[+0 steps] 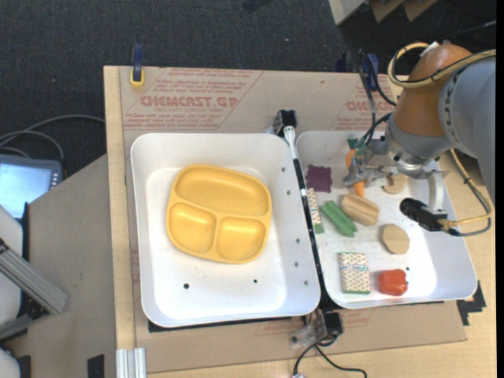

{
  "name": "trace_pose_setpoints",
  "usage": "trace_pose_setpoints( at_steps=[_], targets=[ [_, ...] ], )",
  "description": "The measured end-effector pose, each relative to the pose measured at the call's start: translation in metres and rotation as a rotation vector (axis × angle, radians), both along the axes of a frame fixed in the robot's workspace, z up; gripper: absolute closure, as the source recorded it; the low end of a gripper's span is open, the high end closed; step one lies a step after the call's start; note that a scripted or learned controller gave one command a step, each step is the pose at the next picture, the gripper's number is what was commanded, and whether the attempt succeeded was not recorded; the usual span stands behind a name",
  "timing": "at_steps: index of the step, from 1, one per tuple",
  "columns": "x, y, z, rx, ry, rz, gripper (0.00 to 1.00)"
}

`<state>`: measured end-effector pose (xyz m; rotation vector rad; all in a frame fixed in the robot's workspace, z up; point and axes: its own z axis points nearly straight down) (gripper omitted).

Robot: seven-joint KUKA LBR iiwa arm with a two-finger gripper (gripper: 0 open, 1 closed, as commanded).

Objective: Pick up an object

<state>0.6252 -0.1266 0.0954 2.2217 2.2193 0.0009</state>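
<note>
Two white bins lay side by side below me, and my gripper (367,173) hung over the far end of the right bin (453,278). Whether my fingers were apart or together I could not tell; from above they were a small dark cluster under my grey wrist, and an orange scrap (359,186) showed at their near edge. I could not tell if it sat between them or just lay beside them on the bin floor.

Just beside my gripper, toward the divider, lay a purple piece (319,177). Near it, closer to the camera, a tan bread-like roll (360,209) rested touching a green pod (339,217), which slanted toward the divider. A small round beige thing (393,183) lay close to my wrist on the other side. Farther along sat a beige oval (395,239), and near the front rim a patterned packet (353,272) and a red piece (393,282) lay just beside each other. A striped stick (314,210) ran along the divider wall.

A black cable end (421,213) hung from my arm over the right bin's outer side.

One yellow divided plate (218,213) sat in the middle of the left bin (157,286), well apart from me. Both bins rested on a brown cardboard sheet (205,97) with red print.
</note>
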Motion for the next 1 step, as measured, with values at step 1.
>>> trace_pose_setpoints(
  at_steps=[1],
  targets=[
    [0.0029, 0.091, 0.0954, 0.002, -0.008, 0.01, 1.0]
  ],
)
